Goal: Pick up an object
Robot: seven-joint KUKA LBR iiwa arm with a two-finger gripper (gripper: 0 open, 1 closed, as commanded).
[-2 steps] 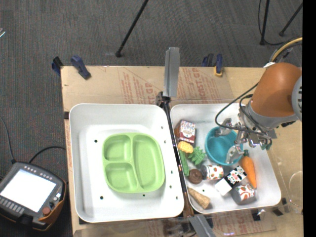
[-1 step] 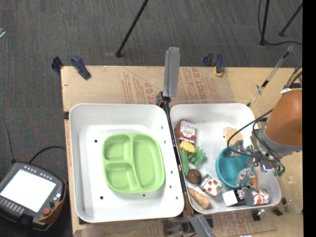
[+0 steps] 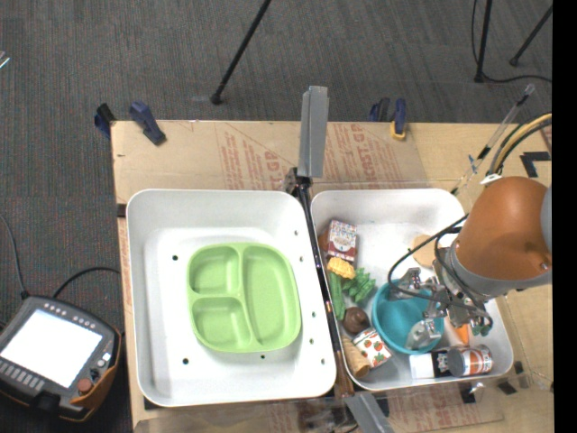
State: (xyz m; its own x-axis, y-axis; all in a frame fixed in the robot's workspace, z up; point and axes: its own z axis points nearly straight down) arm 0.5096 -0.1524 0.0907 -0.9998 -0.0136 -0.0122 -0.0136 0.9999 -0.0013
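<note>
Near right-bin front wall: spice bottle lying flat, long axis left-right, cap toward right. Just behind: gripper down inside teal bowl; finger state unreadable. Beyond: green toy, red carton. Left bin: green divided tray.

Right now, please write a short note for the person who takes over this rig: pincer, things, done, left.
Pincer: low in the right bin, over the teal bowl; whether it grips anything cannot be told.
Things: the bowl, a small red-and-white box, green toy pieces and a bottle lying on its side are all in the right bin. The green divided tray sits in the left bin.
Done: no object visibly lifted.
Left: grasp one and raise it.
</note>
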